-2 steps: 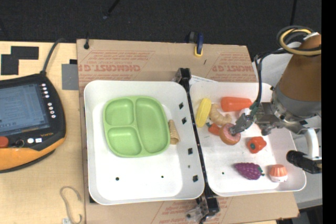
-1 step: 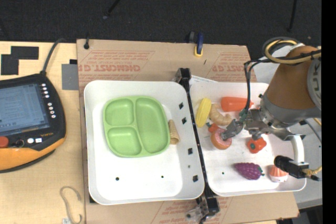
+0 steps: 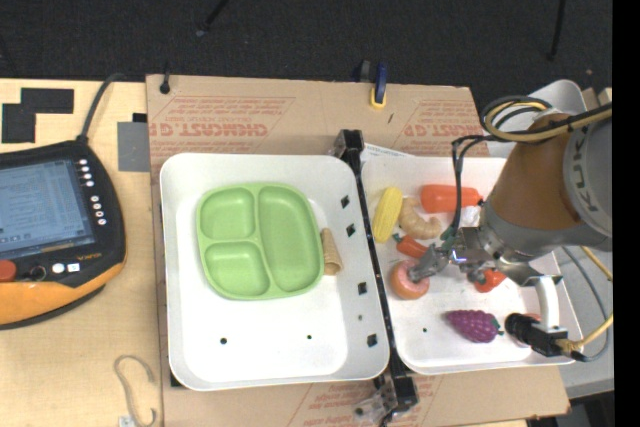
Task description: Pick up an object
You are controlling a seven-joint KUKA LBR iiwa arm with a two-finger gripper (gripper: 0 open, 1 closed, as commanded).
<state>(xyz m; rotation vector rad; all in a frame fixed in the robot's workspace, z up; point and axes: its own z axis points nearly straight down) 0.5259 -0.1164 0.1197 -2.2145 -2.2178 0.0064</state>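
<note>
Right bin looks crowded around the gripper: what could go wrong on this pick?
1. The gripper hangs beside the orange-red round toy, with the corn and carrot close by; closing might nudge a neighbour instead.
2. The purple grapes lie near the right bin front wall, so the arm could brush them.
</note>
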